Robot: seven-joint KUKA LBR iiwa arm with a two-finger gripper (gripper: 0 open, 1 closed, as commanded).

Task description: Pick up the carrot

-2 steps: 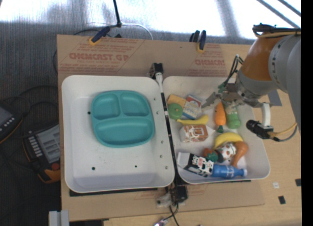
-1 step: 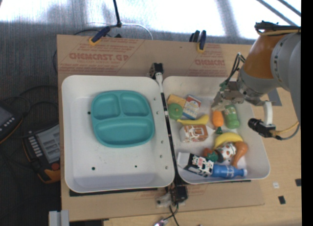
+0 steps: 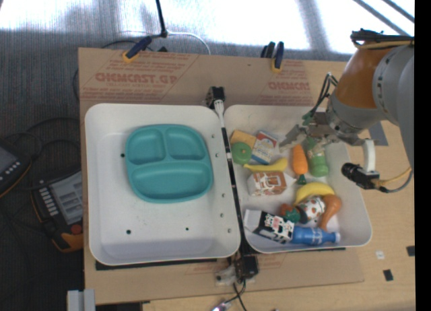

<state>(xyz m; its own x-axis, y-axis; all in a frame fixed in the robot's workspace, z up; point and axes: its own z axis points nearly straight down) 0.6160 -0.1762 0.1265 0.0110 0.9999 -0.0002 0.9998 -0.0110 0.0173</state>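
Bench point(image 3: 135, 77) bearing two white bins point(image 3: 101, 168)

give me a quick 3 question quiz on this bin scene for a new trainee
1. True or false: the teal divided tray lies in the left bin.
2. Which thing lies directly beside the carrot, on the side toward the arm?
A. the blue bottle
B. a green item
C. a banana
3. Fill in: the gripper is above the ____ bin's upper part, close to the carrot.

Key
1. True.
2. B. The green item sits right next to the carrot; the banana and the bottle lie lower in the right bin.
3. Right.
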